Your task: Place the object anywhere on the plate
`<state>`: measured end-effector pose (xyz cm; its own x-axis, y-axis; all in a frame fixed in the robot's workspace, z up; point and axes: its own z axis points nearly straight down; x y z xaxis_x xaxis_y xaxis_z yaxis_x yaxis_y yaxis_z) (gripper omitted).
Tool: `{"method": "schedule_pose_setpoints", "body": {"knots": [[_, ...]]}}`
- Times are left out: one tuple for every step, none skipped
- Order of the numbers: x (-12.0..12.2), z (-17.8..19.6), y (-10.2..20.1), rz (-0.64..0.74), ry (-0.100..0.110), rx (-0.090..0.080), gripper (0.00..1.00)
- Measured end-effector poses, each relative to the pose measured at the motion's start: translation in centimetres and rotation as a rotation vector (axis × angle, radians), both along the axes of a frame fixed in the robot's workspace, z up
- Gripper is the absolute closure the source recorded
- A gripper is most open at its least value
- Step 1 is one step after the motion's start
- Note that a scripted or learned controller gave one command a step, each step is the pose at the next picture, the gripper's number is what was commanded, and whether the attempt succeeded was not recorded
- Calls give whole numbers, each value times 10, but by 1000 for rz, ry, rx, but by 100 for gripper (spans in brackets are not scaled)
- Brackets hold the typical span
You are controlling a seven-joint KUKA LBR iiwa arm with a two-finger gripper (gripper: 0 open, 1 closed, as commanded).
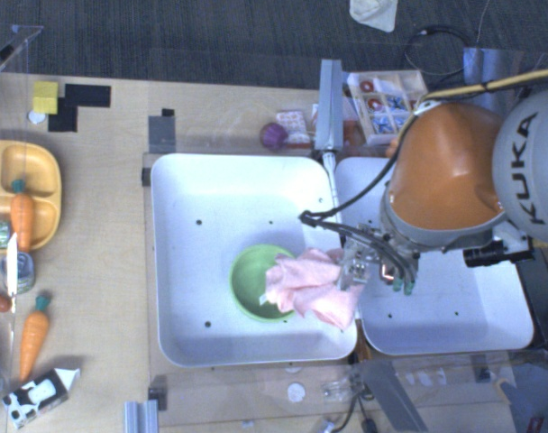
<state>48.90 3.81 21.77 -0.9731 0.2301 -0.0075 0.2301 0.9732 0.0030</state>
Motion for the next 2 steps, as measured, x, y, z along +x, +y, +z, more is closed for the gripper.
{"method": "schedule_pose_setpoints", "body": {"knots": [[17, 69, 25, 180, -12, 0, 100], [39, 13, 50, 306, 0, -1, 100]]}}
